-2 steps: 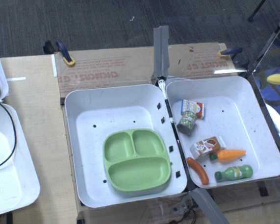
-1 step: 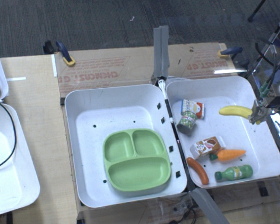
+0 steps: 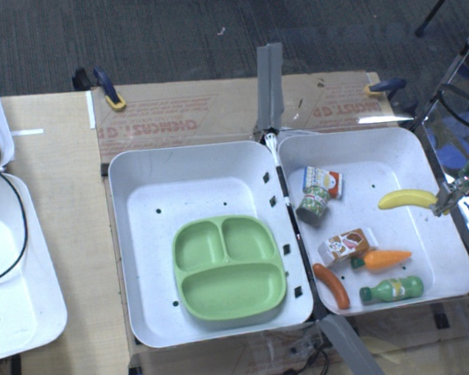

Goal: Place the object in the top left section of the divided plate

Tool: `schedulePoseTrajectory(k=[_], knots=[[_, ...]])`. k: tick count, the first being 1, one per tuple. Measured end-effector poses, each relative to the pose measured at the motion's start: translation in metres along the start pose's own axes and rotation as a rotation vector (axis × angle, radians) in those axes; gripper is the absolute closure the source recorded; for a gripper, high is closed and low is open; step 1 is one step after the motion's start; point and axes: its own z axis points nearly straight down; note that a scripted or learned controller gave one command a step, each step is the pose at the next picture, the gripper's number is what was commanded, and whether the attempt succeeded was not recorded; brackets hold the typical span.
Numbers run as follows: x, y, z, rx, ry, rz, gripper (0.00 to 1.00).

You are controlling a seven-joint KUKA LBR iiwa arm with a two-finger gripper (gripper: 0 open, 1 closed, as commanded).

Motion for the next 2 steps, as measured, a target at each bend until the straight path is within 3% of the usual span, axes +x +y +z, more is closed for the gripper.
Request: schedulePoseTrajectory(k=[1, 2], knots=[[-0.037, -0.007, -0.164, -0.001, -0.003, 0.053, 1.00], [0.015, 0.003, -0.042, 0.000, -0.001, 0.105, 1.00]])
